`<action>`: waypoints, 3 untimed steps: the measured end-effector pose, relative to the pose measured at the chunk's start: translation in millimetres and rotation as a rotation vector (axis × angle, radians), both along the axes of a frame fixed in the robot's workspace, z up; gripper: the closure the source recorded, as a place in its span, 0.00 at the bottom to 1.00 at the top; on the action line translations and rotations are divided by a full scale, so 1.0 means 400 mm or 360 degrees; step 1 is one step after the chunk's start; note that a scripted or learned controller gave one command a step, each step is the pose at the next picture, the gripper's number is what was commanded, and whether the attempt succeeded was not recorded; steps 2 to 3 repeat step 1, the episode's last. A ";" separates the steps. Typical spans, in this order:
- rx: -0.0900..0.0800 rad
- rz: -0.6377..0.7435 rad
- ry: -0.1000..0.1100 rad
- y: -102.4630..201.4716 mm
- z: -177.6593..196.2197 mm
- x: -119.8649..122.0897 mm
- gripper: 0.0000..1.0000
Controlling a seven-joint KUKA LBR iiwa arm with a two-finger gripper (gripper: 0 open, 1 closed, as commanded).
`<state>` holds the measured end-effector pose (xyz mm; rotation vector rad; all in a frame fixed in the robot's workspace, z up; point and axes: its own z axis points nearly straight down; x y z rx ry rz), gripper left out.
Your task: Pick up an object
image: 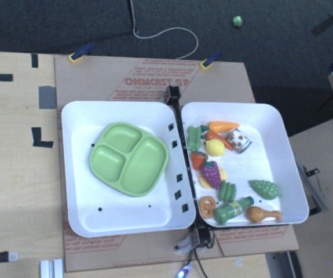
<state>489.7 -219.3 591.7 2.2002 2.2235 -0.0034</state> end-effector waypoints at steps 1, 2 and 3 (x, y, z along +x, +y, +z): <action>-0.0002 0.0002 -0.0002 0.002 0.026 0.002 1.00; -0.0002 0.0002 -0.0002 0.002 0.026 0.002 1.00; -0.0002 0.0002 -0.0002 0.002 0.026 0.002 1.00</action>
